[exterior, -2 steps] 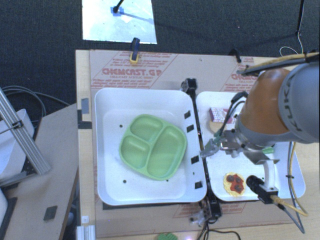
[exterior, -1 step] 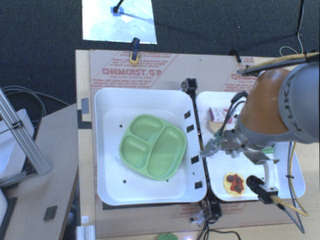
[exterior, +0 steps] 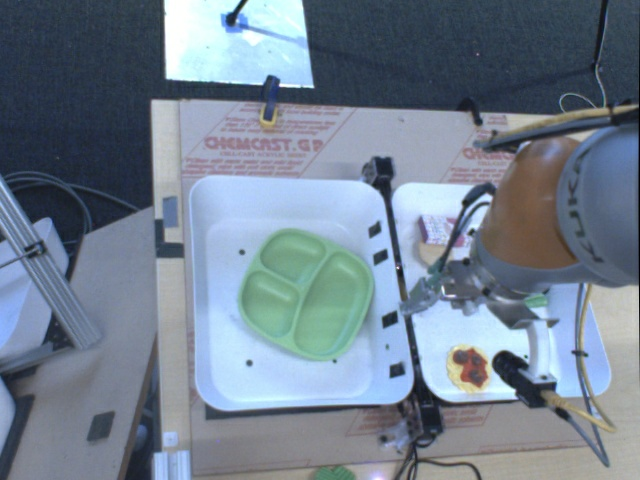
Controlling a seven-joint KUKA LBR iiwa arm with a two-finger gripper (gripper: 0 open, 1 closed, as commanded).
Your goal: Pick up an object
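- The arm's gripper [exterior: 440, 293] hangs over the right bin [exterior: 590, 368], at its left edge; the finger gap is hidden, so its state is unclear.
- A pizza toy [exterior: 468, 366] lies near the front edge and a pink packet [exterior: 437, 230] at the back-left corner.
- The green divided plate [exterior: 306, 293] fills the left bin [exterior: 215, 268].
- Risk: descending this close to the bin wall, the fingers may strike it and close on nothing.

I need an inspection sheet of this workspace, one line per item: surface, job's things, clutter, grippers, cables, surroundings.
Surface: two white bins, left bin and right bin, on a bench.
Job's things: green divided plate in left bin; small pizza toy and pink-white packet in right bin.
Clutter: nothing seen.
Grippers: gripper low at right bin's left wall; jaws state unclear.
Cables: yellow cable near arm.
Surroundings: dark carpet, shiny sheet.
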